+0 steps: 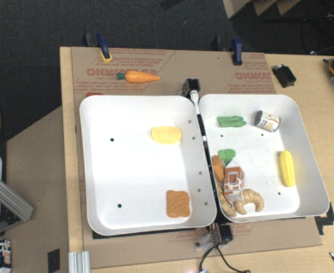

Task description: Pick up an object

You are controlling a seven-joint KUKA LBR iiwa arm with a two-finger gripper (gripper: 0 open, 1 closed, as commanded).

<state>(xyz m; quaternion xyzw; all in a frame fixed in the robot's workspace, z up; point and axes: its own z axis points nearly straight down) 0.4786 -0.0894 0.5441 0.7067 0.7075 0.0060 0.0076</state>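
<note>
Hand: no telling whether it is spread or pressed together.
Landmark: the black divider strip (pixel 200 131) where the two white bins meet; all places below are given from it.
Left bin (pixel 98 169): left of the strip, touching it along its inner edge.
Right bin (pixel 309 169): right of the strip, likewise against it.
Yellow oval piece (pixel 166 135): in the left bin, near the strip, level with its upper half.
Brown waffle square (pixel 178 203): in the left bin, near the strip's lower end.
Green bean pod (pixel 231 121): in the right bin, just right of the strip's upper part.
Small can (pixel 267 121): further right than the pod, lying tilted on its side.
Corn cob (pixel 287 168): well right of the strip, lying lengthwise along the bin.
Cluster by the strip's lower half: a green leafy piece (pixel 227 155), an orange sausage-like piece (pixel 218 168), a brown-and-white packet (pixel 233 183) and a croissant (pixel 250 201), touching or overlapping one another.
Toy carrot (pixel 138 77): on the cardboard of the bench (pixel 70 95), above and left of the strip's top end, outside both bins.
</note>
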